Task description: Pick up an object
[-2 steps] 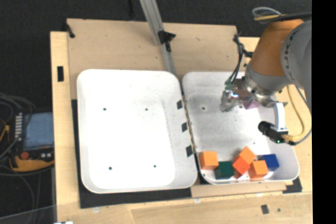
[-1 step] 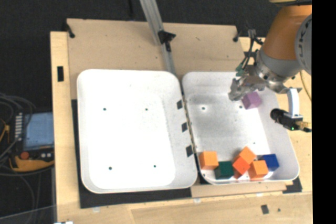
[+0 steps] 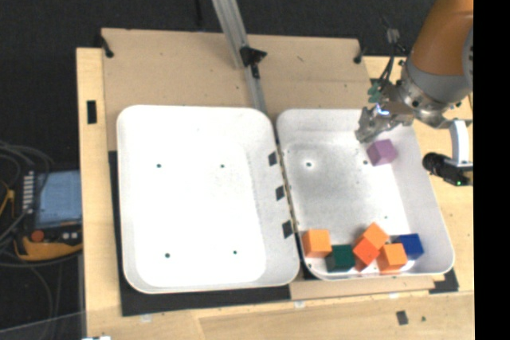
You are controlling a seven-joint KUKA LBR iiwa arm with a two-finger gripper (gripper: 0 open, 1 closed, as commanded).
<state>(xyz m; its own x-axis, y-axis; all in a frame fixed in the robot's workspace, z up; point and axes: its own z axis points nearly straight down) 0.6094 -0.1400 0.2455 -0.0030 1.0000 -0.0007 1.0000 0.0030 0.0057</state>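
Blocks cluster along the near edge of the right bin (image 3: 422, 195): orange cubes (image 3: 318, 241), a dark green block (image 3: 341, 257), a blue block (image 3: 411, 244). Purple block (image 3: 382, 152) sits alone near that bin's far right corner. Claw (image 3: 372, 126) hangs just beside it, on its far-left side, low over the bin floor. Can't tell how wide the claw stands; nothing visibly held. Likely target: the purple block. Best to centre over it, straddle both faces squarely, then close.

metal pole (image 3: 227, 8), blue device (image 3: 60, 199), cables (image 3: 12, 163), wooden bench (image 3: 303, 60)
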